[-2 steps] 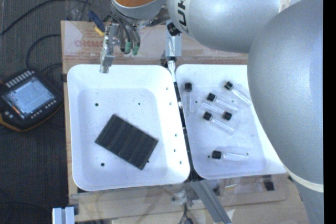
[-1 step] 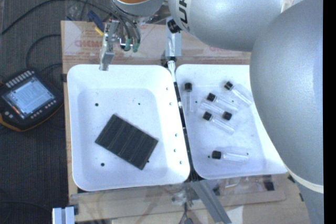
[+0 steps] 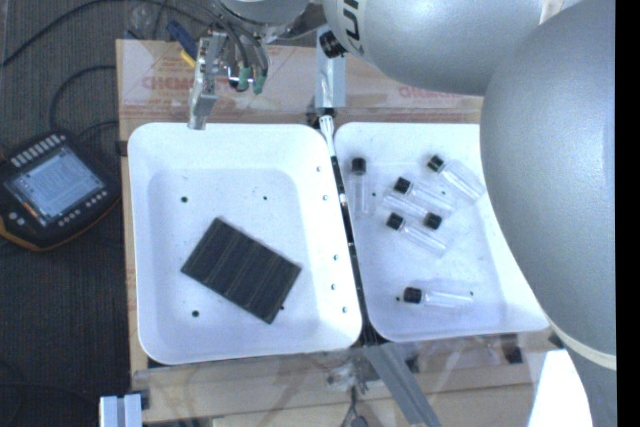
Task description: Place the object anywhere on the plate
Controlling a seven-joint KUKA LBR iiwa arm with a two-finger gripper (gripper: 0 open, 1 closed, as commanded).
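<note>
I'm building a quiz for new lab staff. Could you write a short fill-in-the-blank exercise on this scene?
1. The dark plate lies in the ____ bin.
2. The clear vials have caps coloured ____.
3. The right bin holds ____ vials.
4. The gripper hangs over the left bin's ____ rim.

Missing words: left; black; six; far

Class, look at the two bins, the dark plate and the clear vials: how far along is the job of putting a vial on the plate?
Done: nothing yet. The dark plate in the left bin bears no vial. In hand: the gripper hangs above that bin's far edge, with no vial seen between its fingers. Left: the clear black-capped vials all lie in the right bin; one must be picked and set on the plate.
</note>
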